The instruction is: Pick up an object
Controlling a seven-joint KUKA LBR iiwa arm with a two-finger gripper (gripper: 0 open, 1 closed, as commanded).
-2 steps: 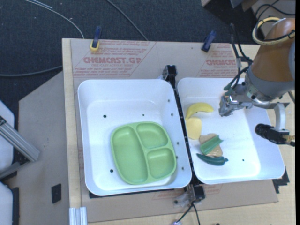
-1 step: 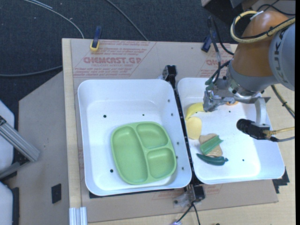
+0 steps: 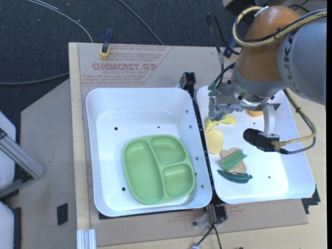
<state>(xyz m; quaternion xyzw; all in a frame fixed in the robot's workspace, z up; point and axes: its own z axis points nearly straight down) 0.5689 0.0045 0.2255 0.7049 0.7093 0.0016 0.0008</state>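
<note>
The right bin [image 3: 290,183] holds several small objects. A yellow banana-like piece [image 3: 220,122] lies near its left wall, with a pale yellow chunk [image 3: 215,140] just below it. Lower down sit a tan and green piece [image 3: 233,160] and a dark green pepper-like item [image 3: 236,177]. An orange object [image 3: 254,112] peeks out beside the wrist. My gripper [image 3: 224,109] hangs low over the upper left of this bin, right above the yellow banana-like piece, beneath the orange band [image 3: 264,40].
A light green divided plate [image 3: 158,167] lies in the left bin [image 3: 104,118]. A black cable fitting [image 3: 259,139] sticks out from the arm over the right bin. A black clamp [image 3: 188,80] sits between the bins at the back, and cables run across the dark floor.
</note>
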